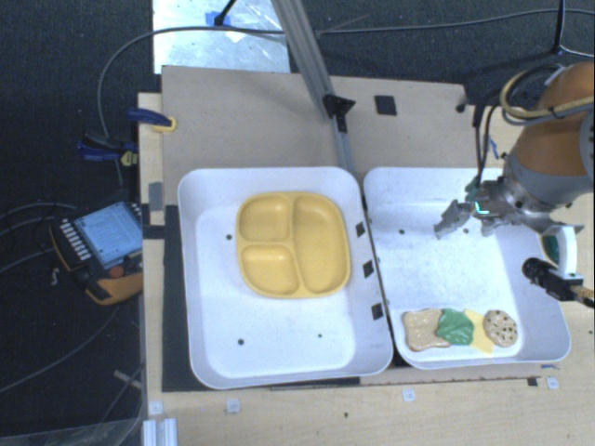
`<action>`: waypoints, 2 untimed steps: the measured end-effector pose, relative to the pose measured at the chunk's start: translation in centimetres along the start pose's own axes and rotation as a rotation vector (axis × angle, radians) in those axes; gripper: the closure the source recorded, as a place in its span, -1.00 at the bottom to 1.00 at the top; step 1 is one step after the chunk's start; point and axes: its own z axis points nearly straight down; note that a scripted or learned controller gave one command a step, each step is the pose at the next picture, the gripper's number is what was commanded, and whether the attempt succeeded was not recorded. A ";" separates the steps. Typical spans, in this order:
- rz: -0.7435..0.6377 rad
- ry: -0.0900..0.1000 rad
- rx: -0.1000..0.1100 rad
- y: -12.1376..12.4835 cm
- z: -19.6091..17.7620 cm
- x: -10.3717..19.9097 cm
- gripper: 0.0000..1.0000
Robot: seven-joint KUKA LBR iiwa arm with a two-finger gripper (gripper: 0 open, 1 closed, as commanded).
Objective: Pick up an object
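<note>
Along the lower edge of the right bin [409, 203] lie a tan toast slice [422, 330], a green leaf [456, 326], a yellow cheese slice [481, 338] and a speckled cookie [501, 327], close together in a row. The gripper [462, 219] hangs above them in the frame, over the bin's bare middle, holding nothing; its spread I cannot tell. The left bin [279, 351] holds a yellow divided plate [293, 244].
</note>
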 end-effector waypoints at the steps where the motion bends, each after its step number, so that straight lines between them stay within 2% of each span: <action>1: 0.000 0.000 -0.002 0.1 -0.1 0.0 -1.00; 2: 0.003 0.000 0.002 -0.8 4.6 0.2 -1.00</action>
